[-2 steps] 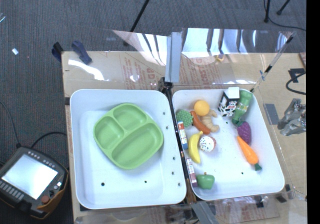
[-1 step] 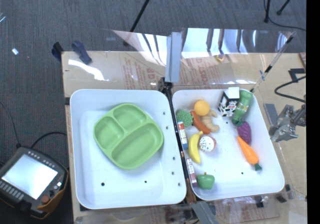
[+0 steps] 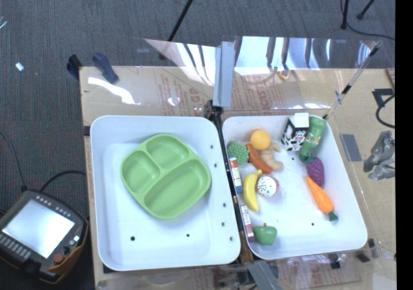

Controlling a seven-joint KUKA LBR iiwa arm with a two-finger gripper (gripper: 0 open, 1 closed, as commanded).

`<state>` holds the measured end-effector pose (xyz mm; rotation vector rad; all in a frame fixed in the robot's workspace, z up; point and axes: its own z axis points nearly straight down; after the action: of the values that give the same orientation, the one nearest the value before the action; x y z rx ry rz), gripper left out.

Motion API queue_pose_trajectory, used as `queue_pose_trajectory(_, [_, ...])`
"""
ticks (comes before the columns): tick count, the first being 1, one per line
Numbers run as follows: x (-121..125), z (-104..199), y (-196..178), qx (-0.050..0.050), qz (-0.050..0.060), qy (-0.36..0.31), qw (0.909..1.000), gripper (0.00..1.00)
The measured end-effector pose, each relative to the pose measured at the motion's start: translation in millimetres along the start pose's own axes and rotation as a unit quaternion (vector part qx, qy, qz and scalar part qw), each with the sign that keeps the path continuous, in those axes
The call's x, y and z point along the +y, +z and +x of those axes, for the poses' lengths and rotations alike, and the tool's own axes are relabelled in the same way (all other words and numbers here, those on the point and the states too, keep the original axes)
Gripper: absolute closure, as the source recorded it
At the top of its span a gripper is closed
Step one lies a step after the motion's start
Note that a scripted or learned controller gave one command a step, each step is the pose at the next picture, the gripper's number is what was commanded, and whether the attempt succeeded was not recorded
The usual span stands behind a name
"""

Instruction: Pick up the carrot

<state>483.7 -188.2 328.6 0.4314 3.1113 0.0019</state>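
Two bins: we count two shallow white bins side by side, the left bin and the right bin.
One plate: a single green plate with three compartments lies in the left bin, nothing on it.
One carrot: the carrot lies in the right half of the right bin, orange body slanting down to a green tip, just below the purple eggplant and apart from the bin wall.
One each, right bin: we see one green bottle, one black-and-white carton, one orange ball, one banana, one white and red ball and one green pepper.
Two sticks: two narrow labelled sticks lie end to end along the right bin's left wall.
Writing: the stick labels and the carton print are too small for us to read; red lettering on the cardboard sheet under the bins is also not legible.
One gripper: the grey gripper sits outside the right bin, well apart from the carrot; we cannot tell whether it is spread or closed.
One pendant: a handheld screen unit rests on the floor at lower left.
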Motion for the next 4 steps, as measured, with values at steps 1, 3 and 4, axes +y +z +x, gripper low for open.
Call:
queue_pose_trajectory(1, [-23,-9,-27,0.0,0.0,-0.201,0.9797,1.0])
queue_pose_trajectory(3, [-18,-27,4,-0.001,-0.001,-0.381,0.9246,1.0])
queue_pose_trajectory(4, [-18,-31,7,0.002,-0.002,-0.362,0.932,1.0])
